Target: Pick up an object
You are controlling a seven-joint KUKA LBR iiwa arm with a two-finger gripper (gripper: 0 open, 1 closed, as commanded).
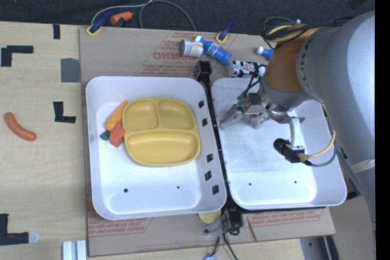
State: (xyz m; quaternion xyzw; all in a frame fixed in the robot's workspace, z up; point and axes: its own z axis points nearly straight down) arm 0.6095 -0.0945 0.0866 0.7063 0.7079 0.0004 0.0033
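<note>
A yellow divided plate (161,131) lies in the left bin (146,201). An orange carrot with a green end (114,123) rests against the plate's left edge. My gripper (245,114) hangs over the upper left part of the right bin (280,192), close to the divider between the bins. The grey arm with its orange band (286,67) covers the bin's upper right. I see nothing between the gripper and the white bin floor beneath it.
An orange sausage toy (19,126) lies on the wooden bench far left, outside the bins. White and blue clamps (207,49) and an orange clamp (122,17) sit along the cardboard's back edge. A black cable end (289,150) hangs from the arm over the right bin.
</note>
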